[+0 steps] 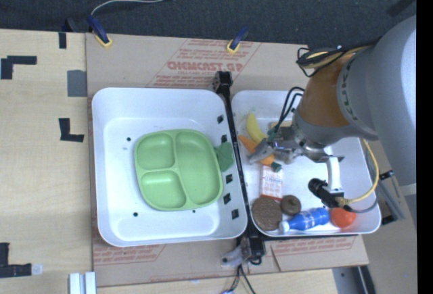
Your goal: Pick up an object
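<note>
**Gripper low over the clutter in the right bin**

The gripper (270, 151) sits low in the right bin (365, 222), at centre-right of the frame, among a banana (254, 127), an orange piece (246, 143) and a small packet (271, 184). Whether it is spread or pressed together cannot be told; nothing is visibly pinched. Along the bin's lower edge lie a brown disc (268, 213), a blue bottle (306, 220) and a red ball (344, 217). The left bin (111, 218) holds a green tray (178, 169). The banana looks light, probably smooth and curved, so it is best taken across its middle; the packet lies flat and would likely slip.
</note>
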Controlling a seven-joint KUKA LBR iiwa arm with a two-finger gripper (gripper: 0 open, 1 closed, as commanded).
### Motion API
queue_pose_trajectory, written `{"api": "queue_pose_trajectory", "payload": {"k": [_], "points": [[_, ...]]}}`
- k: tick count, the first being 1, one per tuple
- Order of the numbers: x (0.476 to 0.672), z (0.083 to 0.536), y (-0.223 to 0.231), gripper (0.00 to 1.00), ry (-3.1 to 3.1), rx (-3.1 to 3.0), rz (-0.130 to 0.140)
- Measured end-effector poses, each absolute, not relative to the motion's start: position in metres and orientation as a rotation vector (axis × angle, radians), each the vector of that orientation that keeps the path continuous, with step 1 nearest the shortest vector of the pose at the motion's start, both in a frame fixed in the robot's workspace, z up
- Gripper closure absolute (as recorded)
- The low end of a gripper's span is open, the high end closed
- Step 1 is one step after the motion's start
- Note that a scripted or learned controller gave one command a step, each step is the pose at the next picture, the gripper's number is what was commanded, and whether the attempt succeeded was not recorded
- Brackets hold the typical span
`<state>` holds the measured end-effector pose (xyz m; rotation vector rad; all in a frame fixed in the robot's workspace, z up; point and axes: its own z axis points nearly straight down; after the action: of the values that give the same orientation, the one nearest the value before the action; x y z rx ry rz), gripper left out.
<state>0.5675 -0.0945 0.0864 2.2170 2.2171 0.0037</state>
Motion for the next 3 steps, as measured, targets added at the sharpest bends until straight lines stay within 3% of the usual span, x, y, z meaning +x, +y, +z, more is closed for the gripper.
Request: {"api": "queue_pose_trajectory", "payload": {"k": [1, 2, 3], "points": [[0.571, 0.086, -0.095, 0.0, 2.22, 2.221, 0.0], [0.577, 0.185, -0.055, 0.0, 2.223, 2.219, 0.0], [0.574, 0.184, -0.048, 0.0, 2.223, 2.221, -0.002]]}}
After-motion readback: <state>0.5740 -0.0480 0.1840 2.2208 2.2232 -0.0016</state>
